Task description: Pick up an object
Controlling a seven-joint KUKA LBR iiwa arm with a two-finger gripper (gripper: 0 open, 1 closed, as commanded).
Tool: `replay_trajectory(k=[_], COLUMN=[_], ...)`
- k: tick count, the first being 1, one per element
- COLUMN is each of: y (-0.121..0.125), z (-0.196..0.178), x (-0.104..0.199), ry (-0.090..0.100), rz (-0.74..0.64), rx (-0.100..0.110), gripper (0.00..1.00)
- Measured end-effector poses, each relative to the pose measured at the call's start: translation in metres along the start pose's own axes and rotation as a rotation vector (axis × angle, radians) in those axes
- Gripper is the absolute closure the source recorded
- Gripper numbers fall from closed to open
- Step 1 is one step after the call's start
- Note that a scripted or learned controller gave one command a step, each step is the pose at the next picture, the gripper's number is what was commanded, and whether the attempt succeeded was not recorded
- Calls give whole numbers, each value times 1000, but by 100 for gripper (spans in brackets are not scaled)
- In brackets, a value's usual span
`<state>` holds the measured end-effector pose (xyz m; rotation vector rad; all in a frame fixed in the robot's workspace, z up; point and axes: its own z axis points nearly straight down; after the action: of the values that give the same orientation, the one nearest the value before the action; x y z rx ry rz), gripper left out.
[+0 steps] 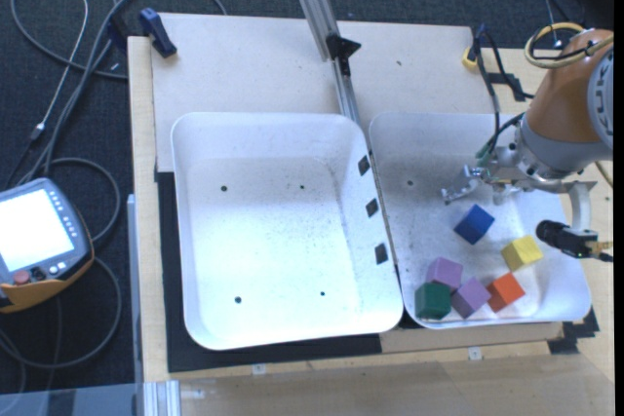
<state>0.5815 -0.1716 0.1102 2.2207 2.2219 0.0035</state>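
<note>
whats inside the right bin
The right bin holds six blocks: blue, yellow, orange, green and two purple. The arm covers the bin's far right part.

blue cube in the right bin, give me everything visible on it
The blue cube is a small solid-looking block, uniformly deep blue with a matte finish, no markings discernible. It rests on the floor of the right bin, turned so a corner faces the camera, with its top and two side faces showing. It sits alone, apart from the yellow cube and the cluster of blocks nearer the bin's front edge. The gripper is just above it in the image; contact can't be confirmed, and nothing else touches it.
</note>
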Motion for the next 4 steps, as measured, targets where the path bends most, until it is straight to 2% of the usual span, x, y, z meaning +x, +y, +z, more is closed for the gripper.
replay_trajectory(k=[1,2,3,4], y=[-52,-49,-72,-55], z=[12,0,-94,-89], x=[50,48,114,184], ry=[3,0,1,2], rz=[-2,0,-6,-9], rx=[9,0,-5,1], gripper=[0,100,100,100])
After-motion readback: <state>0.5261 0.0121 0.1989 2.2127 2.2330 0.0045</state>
